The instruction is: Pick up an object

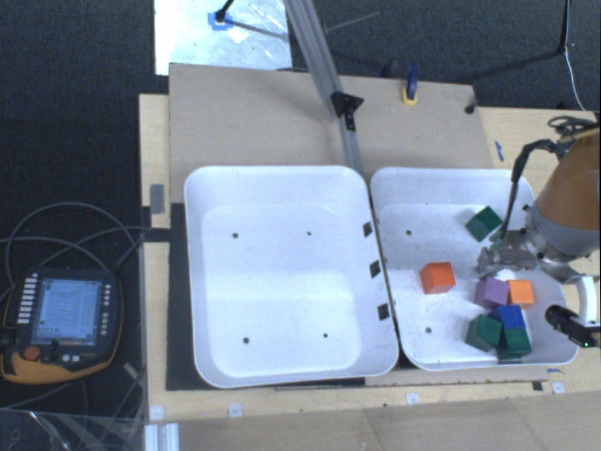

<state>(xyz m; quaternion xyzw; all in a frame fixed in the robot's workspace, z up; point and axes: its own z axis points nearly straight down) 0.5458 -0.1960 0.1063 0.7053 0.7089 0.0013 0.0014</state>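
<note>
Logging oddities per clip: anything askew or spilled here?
Nothing spilled or damaged. All blocks lie inside the right bin, most crowded near the claw; an orange block sits apart.

Teach pendant (62, 325) w/ cables, bench's left.

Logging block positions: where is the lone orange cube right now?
The orange cube lies in the right bin, near its middle, apart and left of the purple block.

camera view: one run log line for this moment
pincer low in right bin | above purple block | orange cube apart | nothing seen held
</note>
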